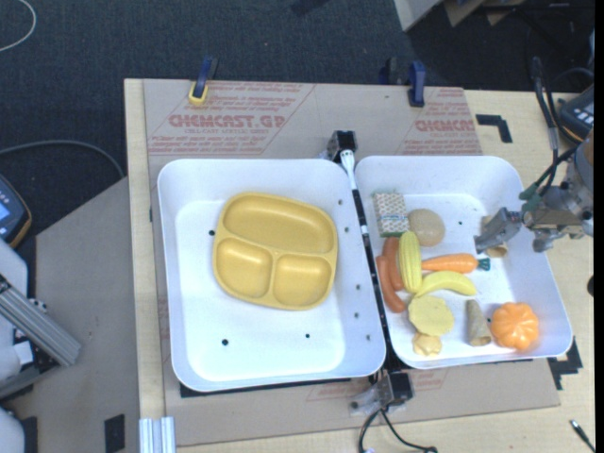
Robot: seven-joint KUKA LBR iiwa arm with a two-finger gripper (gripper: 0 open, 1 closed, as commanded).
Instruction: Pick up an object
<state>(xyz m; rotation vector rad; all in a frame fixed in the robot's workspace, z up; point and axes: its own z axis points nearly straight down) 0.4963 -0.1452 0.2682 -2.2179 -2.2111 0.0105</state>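
White bins: two shallow bins sit side by side on a brown cardboard-covered bench (pixel 283 111); the left bin (pixel 189 253) and the right bin (pixel 444 173) touch along their inner rims.
Yellow tray: a three-compartment divided plate (pixel 276 250) lies flat in the left bin, a little above its middle.
Arm pose: the arm reaches in from the right edge, its metal wrist parts low over the right bin's right rim, about level with the carrot.
Gripper: the gripper (pixel 497 231) points leftward into the right bin, its grey tip just inside the rim and close beside a small tan object (pixel 497 249) that I cannot identify.
Jaws: whether they are apart or closed cannot be told from this slant; nothing is seen between them.
Toy food, centre cluster: an ear of corn (pixel 410 260) lies upright along the bin, with a reddish sausage (pixel 391 274) just to its left, a carrot (pixel 456 262) pointing right from it, and a banana (pixel 447 284) just below the carrot.
Upper pieces: a speckled rectangular block (pixel 390 212) sits near the bin's inner rim, and a round tan piece (pixel 426 226) touches its lower right.
Lower pieces: a pale yellow round slice (pixel 432 314) lies below the banana, a small yellow piece (pixel 427 344) below that, and a brownish wedge (pixel 477 326) to the right.
Orange pumpkin: the pumpkin (pixel 514 325) rests in the right bin's lower right corner, just beside the wedge and well below the gripper.
Clamps: a yellow clamp (pixel 199 88) and a blue clamp (pixel 416 81) grip the bench's far edge.
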